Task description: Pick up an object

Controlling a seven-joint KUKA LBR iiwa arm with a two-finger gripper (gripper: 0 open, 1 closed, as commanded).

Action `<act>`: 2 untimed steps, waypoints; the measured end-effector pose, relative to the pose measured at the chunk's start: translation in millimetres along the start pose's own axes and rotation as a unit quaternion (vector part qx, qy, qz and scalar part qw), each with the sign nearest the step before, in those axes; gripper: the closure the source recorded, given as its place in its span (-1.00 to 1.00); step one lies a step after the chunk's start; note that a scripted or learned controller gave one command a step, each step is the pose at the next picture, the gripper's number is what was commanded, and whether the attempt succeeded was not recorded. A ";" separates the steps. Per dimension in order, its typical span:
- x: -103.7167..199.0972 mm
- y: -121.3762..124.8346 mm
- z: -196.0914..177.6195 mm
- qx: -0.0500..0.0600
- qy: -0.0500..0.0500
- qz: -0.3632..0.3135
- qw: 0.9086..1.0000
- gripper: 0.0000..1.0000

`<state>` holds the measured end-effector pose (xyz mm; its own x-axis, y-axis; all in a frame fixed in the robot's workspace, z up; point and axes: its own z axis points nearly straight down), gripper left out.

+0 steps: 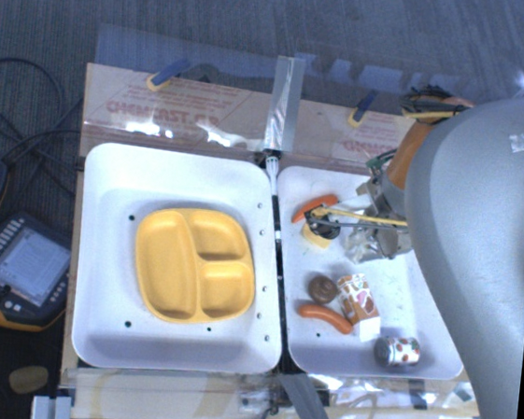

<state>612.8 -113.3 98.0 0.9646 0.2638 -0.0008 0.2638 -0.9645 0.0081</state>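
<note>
My gripper [369, 242] hangs low over the back of the right bin [438, 313], under the big grey arm that covers the bin's right side. Just to its left lie an orange-red sausage-shaped piece [313, 206] and a pale yellow wedge [316, 238]. Nearer the front are a brown round piece [323, 288], a red hot dog [326, 316], a small red-and-white carton [359, 305] and a small tin can [398, 351] lying on its side. I see nothing held in the gripper.
The left bin [99, 232] holds a yellow divided plate [196, 264]. A raised divider [276, 252] separates the two bins. Clamps and a cardboard strip line the back edge. A handheld controller [11, 269] lies off the bench at the left.
</note>
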 end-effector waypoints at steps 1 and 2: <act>14.4 25.8 2.3 0.004 -0.003 0.031 1.000 1.00; 13.5 26.0 -6.3 0.003 -0.006 0.029 1.000 1.00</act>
<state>632.7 -134.8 104.5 0.9780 0.2081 -0.0117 0.2081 -0.9781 0.0032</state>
